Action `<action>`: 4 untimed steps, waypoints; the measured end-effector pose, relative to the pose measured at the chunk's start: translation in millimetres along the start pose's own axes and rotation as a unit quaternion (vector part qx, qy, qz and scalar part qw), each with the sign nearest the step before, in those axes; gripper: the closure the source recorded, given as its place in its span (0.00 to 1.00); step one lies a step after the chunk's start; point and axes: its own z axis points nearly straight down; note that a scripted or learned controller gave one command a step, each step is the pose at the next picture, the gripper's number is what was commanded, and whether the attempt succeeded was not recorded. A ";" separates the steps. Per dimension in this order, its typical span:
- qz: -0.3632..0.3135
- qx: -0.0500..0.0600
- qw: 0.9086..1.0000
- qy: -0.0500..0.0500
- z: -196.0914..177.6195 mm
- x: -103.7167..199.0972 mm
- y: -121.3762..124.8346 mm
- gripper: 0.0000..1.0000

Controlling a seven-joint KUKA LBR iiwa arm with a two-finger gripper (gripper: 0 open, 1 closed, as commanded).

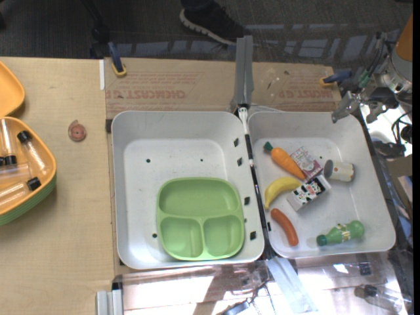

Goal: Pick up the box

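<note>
While parked up at the far right corner of the right bin (pixel 367 136), hand (pixel 354 104) sits outside the rim, well clear of everything. Can't tell if released or clenched, too small and cluttered w/ cables up there. Nothing visibly in it.

Box (pixel 308 192) lies down and to the left of the hand, mid-bin, flat on its side, black/white print. So task looks not started yet, prob just a ready pose before the reach.

Crowded around the box tho:
- banana (pixel 281 189) touching or just beside its far side from the hand
- carrot (pixel 287 163) just above that, tip near a pink/white packet (pixel 303 156)
- small white bottle (pixel 339 170) just beside the box, on the hand's side, so first thing in the way on a straight drop-in
- sausage-looking red thing (pixel 285 226) further off, below the banana
- green bottle (pixel 341 233) near the bin's front edge, well apart

Guessing a straight-down approach from above works better than a slanted one, w/ fingers across the box's short side, away from banana + bottle.

Left bin (pixel 131 176) only carries a green divided plate (pixel 200 218), far from the hand, no bother. Orange tray (pixel 26 169) w/ vials way off on the worktop (pixel 65 241).
</note>
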 end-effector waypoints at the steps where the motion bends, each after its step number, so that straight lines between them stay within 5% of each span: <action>1: -0.020 0.000 1.000 0.000 138.1 85.3 8.2 0.00; 2: -0.025 -0.001 1.000 0.000 142.6 45.8 -31.8 0.00; 3: -0.023 -0.001 1.000 0.000 133.6 44.5 -32.0 1.00; 4: -0.002 0.000 1.000 0.000 -45.5 93.9 -63.8 1.00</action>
